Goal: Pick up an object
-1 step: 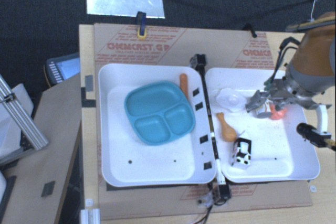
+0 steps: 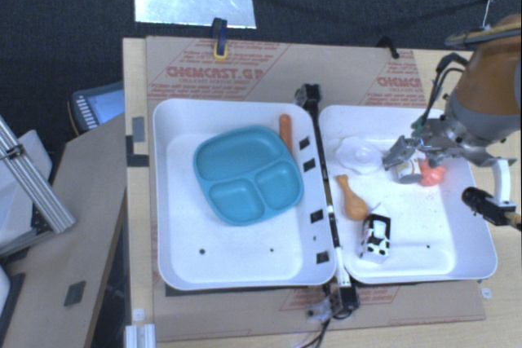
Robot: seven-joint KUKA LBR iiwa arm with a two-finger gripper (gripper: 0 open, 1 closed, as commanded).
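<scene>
Gripper [image 2: 405,161] hovers at right of frame beside the pink toy [image 2: 431,173], apparently lining up; finger state unclear.

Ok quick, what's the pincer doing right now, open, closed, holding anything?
Pincer: low over the right bin, beside a pink object; open or closed cannot be told.

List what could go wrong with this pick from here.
The gripper sits between the clear cup and the pink toy, so it may nudge either one rather than grasp it. The pink toy lies partly under the wrist, and may get pushed toward the right bin wall.
</scene>
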